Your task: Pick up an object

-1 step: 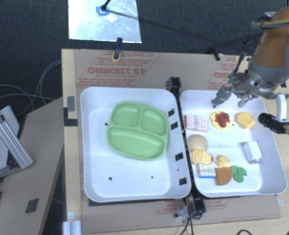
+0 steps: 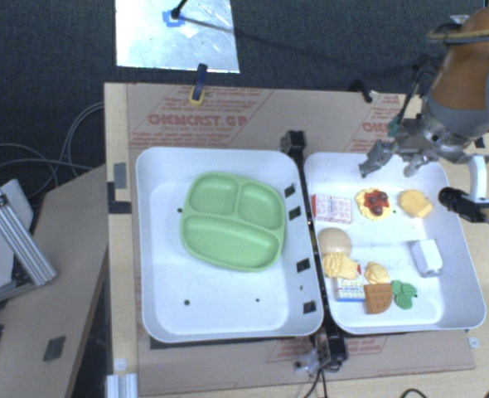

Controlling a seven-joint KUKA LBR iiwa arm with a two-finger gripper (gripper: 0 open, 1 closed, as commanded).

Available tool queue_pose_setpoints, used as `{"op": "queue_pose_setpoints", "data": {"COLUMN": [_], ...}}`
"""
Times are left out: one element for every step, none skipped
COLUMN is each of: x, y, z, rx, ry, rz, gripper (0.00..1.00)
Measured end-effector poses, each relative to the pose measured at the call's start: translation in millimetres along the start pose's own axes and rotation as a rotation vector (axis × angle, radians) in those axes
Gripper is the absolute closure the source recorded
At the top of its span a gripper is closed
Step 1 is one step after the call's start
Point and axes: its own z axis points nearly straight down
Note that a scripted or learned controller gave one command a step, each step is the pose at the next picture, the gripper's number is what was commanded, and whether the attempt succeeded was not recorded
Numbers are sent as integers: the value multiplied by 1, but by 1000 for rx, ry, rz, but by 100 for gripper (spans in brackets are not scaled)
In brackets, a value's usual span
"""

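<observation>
Overhead, the gripper (image 2: 395, 161) hangs spread wide, holding nothing; below it lies the right bin (image 2: 460, 293).

Brown bench (image 2: 228, 114) bears two white bins (image 2: 157, 247) side by side.

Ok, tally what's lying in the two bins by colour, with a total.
Green: 2, the divided plate and a small leafy piece
Yellow or tan: 5
Red and white: 1, the packet
White: 1, the block
Brown: 1, the piece
Blue and white: 1, the small card
Total: 11
</observation>
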Motion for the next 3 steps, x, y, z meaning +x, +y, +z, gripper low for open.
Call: {"op": "queue_pose_setpoints", "data": {"x": [2, -3, -3], "y": [1, 7, 12], "z": [60, 119, 129], "rx": [0, 3, -13], "ry": [0, 1, -2], "rz": [1, 2, 1], "gripper": [0, 0, 0]}}
